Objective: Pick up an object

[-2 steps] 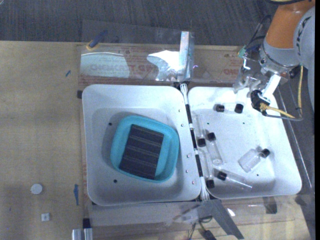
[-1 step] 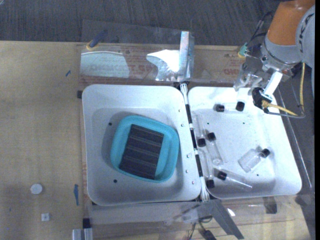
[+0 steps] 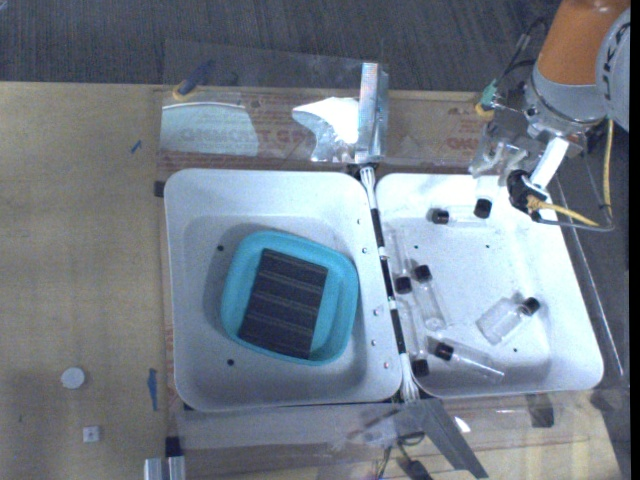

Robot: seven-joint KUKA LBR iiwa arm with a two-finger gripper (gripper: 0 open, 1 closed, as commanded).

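Observation:
The right bin (image 3: 470, 253) holds several small clear vials with black caps. One vial (image 3: 505, 318) lies near its right side, another vial (image 3: 465, 360) lies at the front, and a third vial (image 3: 421, 274) is by the left wall. Two more black caps (image 3: 483, 207) sit near the back. The left bin (image 3: 190, 218) holds a teal tray (image 3: 232, 288) with a dark ridged block (image 3: 288, 303) in it. My gripper (image 3: 492, 158) hovers over the back right corner of the right bin, above the vials and apart from them.
Clear plastic packaging (image 3: 270, 118) and a metal bracket (image 3: 368, 108) lie behind the bins. The divider (image 3: 385, 268) runs between the two bins. A small grey disc (image 3: 72, 377) rests on the wooden bench at the left.

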